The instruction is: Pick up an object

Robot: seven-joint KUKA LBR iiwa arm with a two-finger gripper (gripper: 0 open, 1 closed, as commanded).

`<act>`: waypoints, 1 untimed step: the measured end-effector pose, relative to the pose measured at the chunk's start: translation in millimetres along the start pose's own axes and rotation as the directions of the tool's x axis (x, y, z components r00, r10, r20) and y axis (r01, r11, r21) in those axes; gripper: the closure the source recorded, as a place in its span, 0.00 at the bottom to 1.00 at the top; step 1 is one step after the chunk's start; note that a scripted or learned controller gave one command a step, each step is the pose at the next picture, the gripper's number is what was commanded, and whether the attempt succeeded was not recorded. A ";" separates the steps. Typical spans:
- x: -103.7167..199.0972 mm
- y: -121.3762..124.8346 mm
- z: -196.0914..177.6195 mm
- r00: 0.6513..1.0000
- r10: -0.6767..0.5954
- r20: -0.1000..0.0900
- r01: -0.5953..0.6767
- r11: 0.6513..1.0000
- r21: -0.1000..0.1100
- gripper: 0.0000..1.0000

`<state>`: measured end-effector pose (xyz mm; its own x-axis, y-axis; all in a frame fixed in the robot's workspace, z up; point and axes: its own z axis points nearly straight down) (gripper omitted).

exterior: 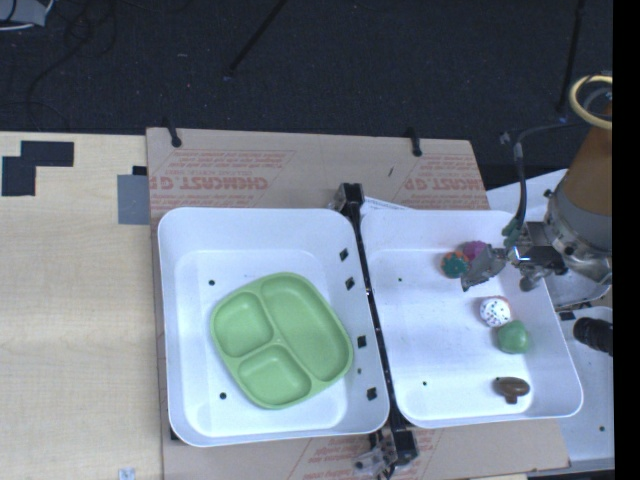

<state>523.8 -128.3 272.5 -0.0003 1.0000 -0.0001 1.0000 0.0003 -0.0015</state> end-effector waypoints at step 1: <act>3.0 9.4 52.8 1.000 0.000 -0.002 0.000 1.000 0.007 0.00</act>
<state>533.1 -125.3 219.7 -0.0006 1.0000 0.0019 1.0000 0.0007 -0.0082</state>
